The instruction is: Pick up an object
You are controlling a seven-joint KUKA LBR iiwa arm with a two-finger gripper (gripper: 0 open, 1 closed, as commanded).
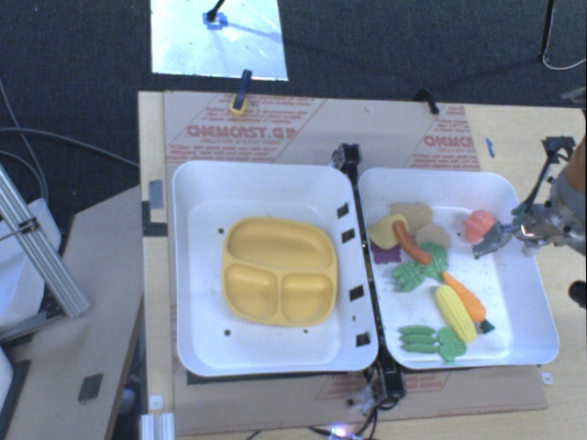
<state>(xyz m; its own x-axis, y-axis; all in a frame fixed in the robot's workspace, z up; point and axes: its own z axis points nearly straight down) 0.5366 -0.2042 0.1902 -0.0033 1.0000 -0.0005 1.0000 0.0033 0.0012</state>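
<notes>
Two-finger grey gripper (489, 243) is hovering at right white bin (529, 293) edge; finger spread cannot be told. Round pink-orange plastic toy (479, 224) is lying just beside its tip, apparently unheld.

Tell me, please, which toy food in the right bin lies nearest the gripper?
The pinkish-orange round toy by the far right wall, just left of the gripper; the others lie farther left.

Glossy white plastic bins (266, 177); matt yellow plastic tray (278, 270)
</notes>
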